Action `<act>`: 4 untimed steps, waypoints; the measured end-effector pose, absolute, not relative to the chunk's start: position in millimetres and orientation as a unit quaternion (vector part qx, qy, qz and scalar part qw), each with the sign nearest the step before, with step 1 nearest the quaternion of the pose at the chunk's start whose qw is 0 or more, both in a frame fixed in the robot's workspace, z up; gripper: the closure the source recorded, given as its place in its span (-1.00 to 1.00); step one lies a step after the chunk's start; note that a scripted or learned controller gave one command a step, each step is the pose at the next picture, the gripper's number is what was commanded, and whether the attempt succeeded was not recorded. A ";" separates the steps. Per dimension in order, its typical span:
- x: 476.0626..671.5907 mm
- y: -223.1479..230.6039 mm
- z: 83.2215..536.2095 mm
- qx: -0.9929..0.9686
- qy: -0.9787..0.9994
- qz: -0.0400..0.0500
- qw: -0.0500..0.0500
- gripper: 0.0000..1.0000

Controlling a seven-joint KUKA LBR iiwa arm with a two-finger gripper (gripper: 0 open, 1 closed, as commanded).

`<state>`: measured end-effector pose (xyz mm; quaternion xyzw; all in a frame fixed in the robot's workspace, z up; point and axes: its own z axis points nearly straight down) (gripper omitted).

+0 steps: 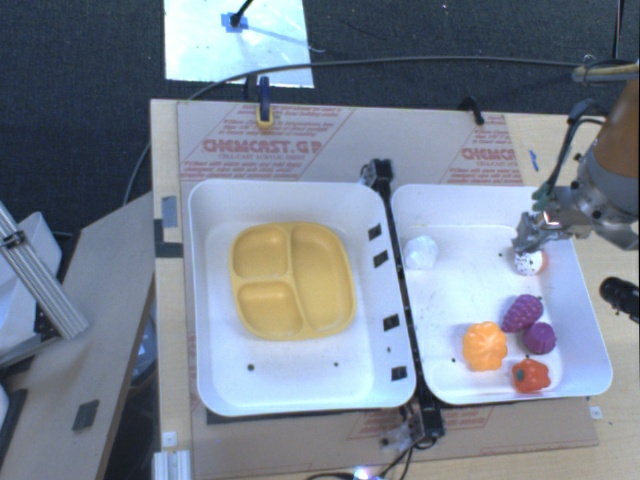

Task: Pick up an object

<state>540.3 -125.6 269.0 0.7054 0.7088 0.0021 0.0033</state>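
Dark carpet all around, and a wooden bench (470, 133) in the middle covered with a clear sheet that has red CHEMCAST lettering on it. Two shallow white bins sit side by side on top. Left bin (215, 368) has a yellow divided plate (292, 279) lying flat in it, three compartments, sitting a bit toward the back. Right bin (450, 388) is where the stuff is: a small whitish lump (420, 252) near the divider side, an orange pumpkin-looking thing (484, 347) toward the front, a purple grape bunch (521, 313) just beside it, a rounder purple piece (540, 338) touching or nearly touching the grapes, and a red-orange pepper-like toy (531, 375) at the front right corner. Arm comes in from the right, and the gripper (530, 240) is down over the right bin's far right side, right above a small white ball with dark spots (529, 262). Looks like it's touching or just over the ball, but honestly can't tell whether the fingers are spread or closed, too blurry and small there. Up top there's a shiny square sheet (236, 26) on the carpet with a dark rod across it, and a blue-and-yellow clamp (263, 103) on the bench's back edge.
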 end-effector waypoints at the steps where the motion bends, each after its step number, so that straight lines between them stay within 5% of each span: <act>1: 535.5 -72.2 273.2 0.704 0.711 0.001 0.000 1.00; 4: 517.8 90.9 261.5 0.703 0.711 0.001 0.000 1.00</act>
